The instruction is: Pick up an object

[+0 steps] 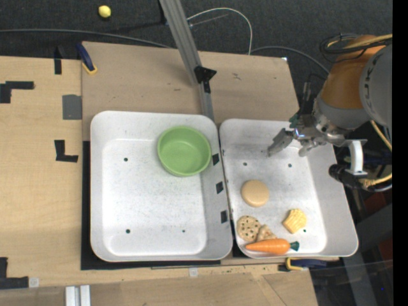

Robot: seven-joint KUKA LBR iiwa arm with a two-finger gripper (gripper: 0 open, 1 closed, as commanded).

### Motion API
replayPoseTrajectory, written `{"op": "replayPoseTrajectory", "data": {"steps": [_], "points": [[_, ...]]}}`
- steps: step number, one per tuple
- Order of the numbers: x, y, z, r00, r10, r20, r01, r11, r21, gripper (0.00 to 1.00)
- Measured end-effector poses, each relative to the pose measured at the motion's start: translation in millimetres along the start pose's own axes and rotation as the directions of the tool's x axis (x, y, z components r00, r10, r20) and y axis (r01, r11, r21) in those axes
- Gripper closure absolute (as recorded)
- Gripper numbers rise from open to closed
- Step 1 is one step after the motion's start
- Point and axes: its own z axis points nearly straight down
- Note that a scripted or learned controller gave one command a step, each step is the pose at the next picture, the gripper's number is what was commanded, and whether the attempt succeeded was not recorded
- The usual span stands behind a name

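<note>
In the right bin lie a tan round bun, a yellow corn piece, two brown cookies and an orange carrot. A green bowl sits at the back right of the left bin. My gripper hovers over the back part of the right bin, its fingers spread open with nothing between them. It is behind and to the right of the bun, apart from every object.
A grey metal pole slants over the bench behind the bins. A small yellow ball lies on the dark floor at the back left. Cables hang beside the arm on the right.
</note>
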Motion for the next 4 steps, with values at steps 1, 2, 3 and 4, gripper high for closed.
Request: {"op": "replayPoseTrajectory", "data": {"steps": [1, 2, 3, 4], "points": [[6, 3, 63, 1.000, -0.001, -0.001, 0.001, 1.000, 0.002, 0.00], [5, 5, 49, 1.000, -0.001, 0.001, 0.001, 1.000, -0.003, 1.00], [-3, 10, -9, 1.000, 0.001, 0.002, -0.001, 1.000, -0.010, 1.00], [1, 21, -65, 1.000, 0.000, 0.002, 0.000, 1.000, -0.012, 1.00]]}}
